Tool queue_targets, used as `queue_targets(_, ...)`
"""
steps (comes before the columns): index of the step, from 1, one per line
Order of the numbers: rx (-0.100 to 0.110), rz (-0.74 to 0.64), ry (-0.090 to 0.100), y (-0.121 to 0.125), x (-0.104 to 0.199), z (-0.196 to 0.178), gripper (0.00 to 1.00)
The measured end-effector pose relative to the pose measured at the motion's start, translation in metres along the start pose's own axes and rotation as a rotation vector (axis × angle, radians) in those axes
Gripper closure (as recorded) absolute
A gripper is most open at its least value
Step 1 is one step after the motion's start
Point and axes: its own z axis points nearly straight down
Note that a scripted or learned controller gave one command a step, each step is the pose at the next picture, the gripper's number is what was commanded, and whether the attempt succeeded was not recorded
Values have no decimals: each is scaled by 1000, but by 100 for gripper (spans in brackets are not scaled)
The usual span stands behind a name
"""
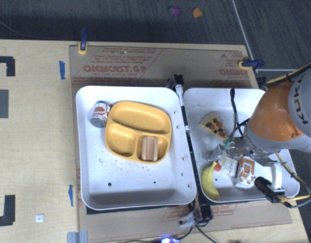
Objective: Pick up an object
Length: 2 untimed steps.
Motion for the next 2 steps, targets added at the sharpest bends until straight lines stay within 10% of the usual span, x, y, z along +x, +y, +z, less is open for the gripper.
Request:
queue_targets(1, -8, 4, -10, 2, -5, -11, 100)
queue_targets(2, 16, 0, 5, 36, 108, -95, 100)
